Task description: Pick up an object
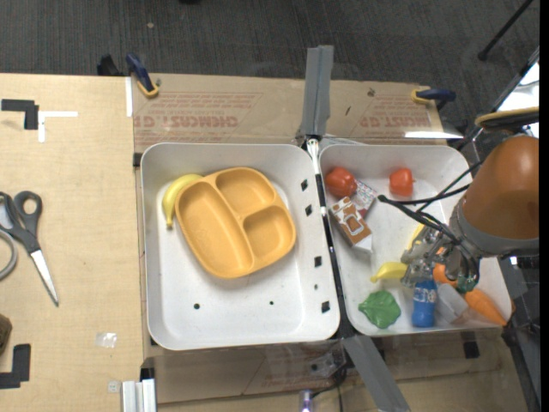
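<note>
I see the gripper [426,264] low in the right bin [382,157], its tip just above the blue bottle [423,306], beside the small yellow piece [389,271] and green toy [380,309], grip state I cannot tell, yellow divided plate [236,221] in the left bin [171,307].

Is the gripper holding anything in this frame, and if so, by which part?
It cannot be told. The gripper sits low in the right bin, just above the blue bottle and beside the yellow toy.
</note>
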Controlling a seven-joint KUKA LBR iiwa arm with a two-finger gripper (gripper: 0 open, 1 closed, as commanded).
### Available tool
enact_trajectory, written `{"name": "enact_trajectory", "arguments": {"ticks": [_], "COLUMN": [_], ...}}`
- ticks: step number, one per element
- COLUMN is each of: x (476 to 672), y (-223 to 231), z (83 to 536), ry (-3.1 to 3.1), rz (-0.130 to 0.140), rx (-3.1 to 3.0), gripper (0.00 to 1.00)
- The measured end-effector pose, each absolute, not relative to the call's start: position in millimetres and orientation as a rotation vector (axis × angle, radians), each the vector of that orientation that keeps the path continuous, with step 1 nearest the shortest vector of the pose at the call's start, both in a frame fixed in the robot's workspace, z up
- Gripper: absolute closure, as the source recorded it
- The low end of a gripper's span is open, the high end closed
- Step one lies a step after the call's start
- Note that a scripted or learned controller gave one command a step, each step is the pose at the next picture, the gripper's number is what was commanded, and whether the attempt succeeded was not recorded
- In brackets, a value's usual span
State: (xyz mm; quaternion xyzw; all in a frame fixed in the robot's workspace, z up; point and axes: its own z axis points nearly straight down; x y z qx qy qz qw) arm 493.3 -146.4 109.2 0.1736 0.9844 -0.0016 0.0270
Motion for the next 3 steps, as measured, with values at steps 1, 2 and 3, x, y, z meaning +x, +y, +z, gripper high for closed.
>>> {"name": "enact_trajectory", "arguments": {"ticks": [1,2,3], "x": [503.9,478.2,478.8], "y": [-103.8,-124.0,-60.7], "z": [250.1,91.6,200.4], "ry": [3.015,3.024,3.015], "rz": [-0.001,0.000,0.000], "rx": [0.869,0.844,0.875], "gripper": [1.00,1.00,1.00]}}
